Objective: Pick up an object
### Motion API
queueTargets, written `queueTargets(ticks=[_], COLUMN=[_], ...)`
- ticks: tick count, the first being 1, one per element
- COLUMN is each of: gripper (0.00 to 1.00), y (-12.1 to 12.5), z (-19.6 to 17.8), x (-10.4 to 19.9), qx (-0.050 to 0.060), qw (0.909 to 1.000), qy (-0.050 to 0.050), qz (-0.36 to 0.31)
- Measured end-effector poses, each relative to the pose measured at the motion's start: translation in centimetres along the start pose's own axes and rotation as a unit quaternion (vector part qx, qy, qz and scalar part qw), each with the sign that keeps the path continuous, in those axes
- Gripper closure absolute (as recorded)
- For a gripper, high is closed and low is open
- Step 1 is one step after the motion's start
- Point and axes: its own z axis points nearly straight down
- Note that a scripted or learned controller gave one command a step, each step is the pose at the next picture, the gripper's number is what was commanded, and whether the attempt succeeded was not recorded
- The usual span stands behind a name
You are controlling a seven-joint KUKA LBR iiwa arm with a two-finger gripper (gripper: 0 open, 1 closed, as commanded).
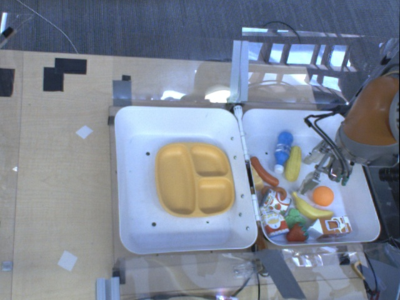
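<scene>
2 bins [134, 167], gripper [316, 170] above banana [310, 207]

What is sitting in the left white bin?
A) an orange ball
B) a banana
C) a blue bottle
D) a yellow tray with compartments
D: the yellow tray with three compartments lies in the left bin; the food toys are all in the right bin.

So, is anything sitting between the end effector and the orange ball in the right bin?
Nothing visible does. The end effector hangs just above and left of the orange ball, with only bare bin floor between them. The banana crowds the ball's lower left side, though, and could hinder a grasp.
</scene>
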Motion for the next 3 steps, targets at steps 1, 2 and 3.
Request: queueTargets(ticks=[1,2,3], gripper=[0.0,0.0,0.0], y=[7.9,7.7,9.0], z=[0.4,0.3,0.3], x=[-4.0,-6.4,-3.8], qx=[0.0,0.002,-0.002], qw=[0.9975,0.9993,0.9503], qy=[0.004,0.01,0.003], qz=[0.071,-0.036,-0.311])
